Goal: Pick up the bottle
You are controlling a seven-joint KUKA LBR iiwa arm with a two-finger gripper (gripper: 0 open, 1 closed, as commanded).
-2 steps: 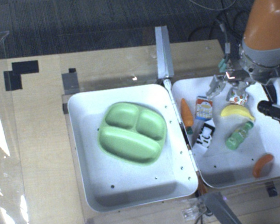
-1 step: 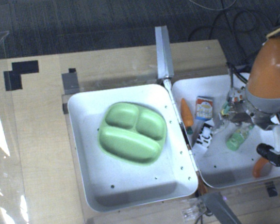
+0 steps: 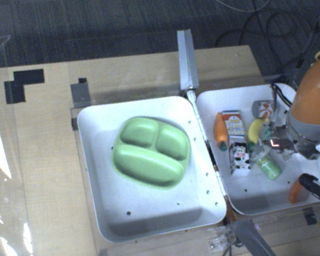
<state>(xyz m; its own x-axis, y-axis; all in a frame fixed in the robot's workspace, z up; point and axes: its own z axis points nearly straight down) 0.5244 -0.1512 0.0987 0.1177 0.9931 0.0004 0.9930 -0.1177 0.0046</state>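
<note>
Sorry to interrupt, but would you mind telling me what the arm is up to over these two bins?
The arm is reaching from the right into the right bin, where the gripper sits low over a clutter of small items. It is after the bottle, a green one lying just beneath it, not visibly lifted. A carton and a banana lie nearby. The left bin holds a green divided tray.

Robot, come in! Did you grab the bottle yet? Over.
Gripper low over right bin, hold unconfirmed. Bottle lying in bin just below gripper. Banana and cartons crowding close.
</note>
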